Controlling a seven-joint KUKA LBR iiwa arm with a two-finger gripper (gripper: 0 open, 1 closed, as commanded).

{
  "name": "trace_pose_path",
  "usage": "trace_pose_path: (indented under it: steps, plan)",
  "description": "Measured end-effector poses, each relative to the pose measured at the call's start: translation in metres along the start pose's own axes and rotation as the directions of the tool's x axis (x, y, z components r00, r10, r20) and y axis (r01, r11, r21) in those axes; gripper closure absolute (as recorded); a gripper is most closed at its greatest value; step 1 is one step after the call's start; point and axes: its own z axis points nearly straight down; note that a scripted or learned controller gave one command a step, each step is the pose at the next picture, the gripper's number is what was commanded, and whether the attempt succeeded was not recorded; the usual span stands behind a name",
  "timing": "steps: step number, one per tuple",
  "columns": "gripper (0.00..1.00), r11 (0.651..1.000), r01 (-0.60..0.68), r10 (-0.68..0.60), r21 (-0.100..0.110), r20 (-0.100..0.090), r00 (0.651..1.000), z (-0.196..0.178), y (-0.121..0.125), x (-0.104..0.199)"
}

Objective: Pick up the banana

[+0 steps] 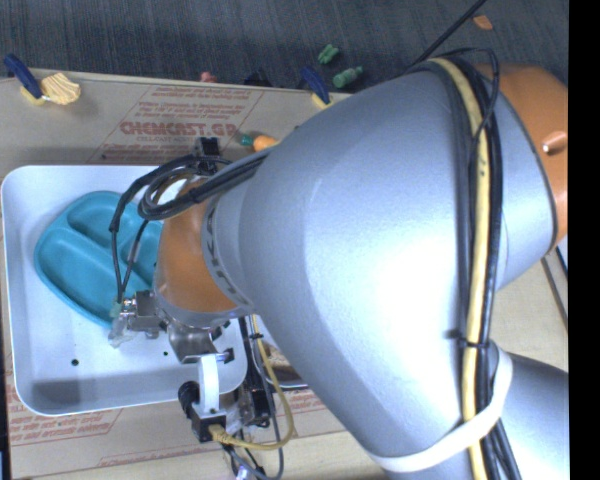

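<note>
We see the arm (400, 268) reaching over the left white bin (20, 298), its grey bulk covering most of the bench, with the wrist and gripper (140, 320) low over the bin floor beside a teal, lobed dish (80, 253). We cannot tell what state the gripper is in, and we see nothing held in it. We cannot find the banana from this angle; it may lie under the arm, so we cannot place it. As a judgement, a banana should be light, fairly firm but bruisable, with a smooth curved skin, so we would take it across its middle, square to its length. The bin's near wall and left wall stand close, and the dish crowds the far side; the open floor toward the bin's front left corner gives the freest room.
</note>
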Motion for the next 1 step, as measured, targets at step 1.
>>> trace_pose_path:
  steps: [1]
  plan:
    - [0.00, 0.989, -0.145, 0.145, 0.000, 0.000, 0.989, 0.0003, -0.0024, 0.0579]
